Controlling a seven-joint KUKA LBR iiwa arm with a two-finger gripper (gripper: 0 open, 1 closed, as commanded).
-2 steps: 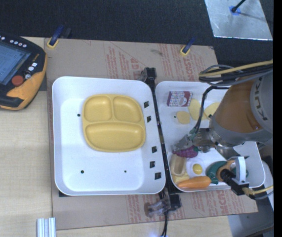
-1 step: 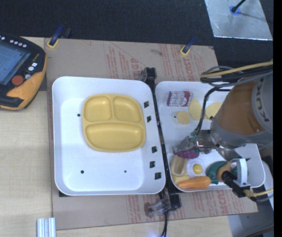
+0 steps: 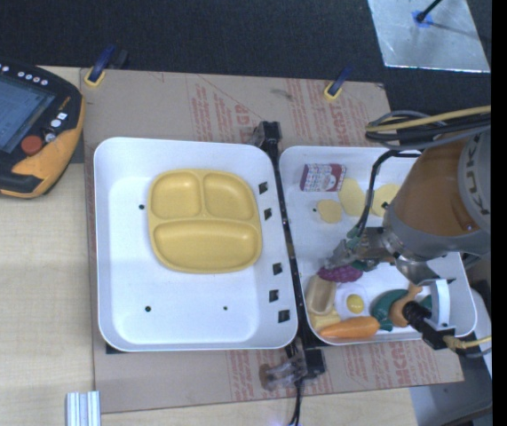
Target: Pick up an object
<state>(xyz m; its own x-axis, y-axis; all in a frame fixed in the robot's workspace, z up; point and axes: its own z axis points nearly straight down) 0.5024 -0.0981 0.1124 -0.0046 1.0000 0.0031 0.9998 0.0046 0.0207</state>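
The right bin (image 3: pixel 299 238) holds several toy foods. A purple eggplant (image 3: pixel 340 274) lies mid-bin, with a tan piece (image 3: pixel 320 296), a fried egg (image 3: pixel 354 305) and an orange carrot (image 3: pixel 351 329) in front of it. A green piece (image 3: pixel 384 305) sits beside an orange one (image 3: pixel 404 311). At the back are a red-and-white can (image 3: pixel 322 177) and yellow slices (image 3: pixel 352 196). My gripper (image 3: pixel 352 252) hangs low just above the eggplant's far edge; the wrist hides how it meets it.
The left bin (image 3: pixel 120 309) holds a yellow divided plate (image 3: pixel 205 220). A black divider with clips (image 3: pixel 280 264) runs between the bins. A teach pendant (image 3: pixel 18 127) lies on the bench at far left. The arm's body (image 3: pixel 439 198) covers the right bin's right side.
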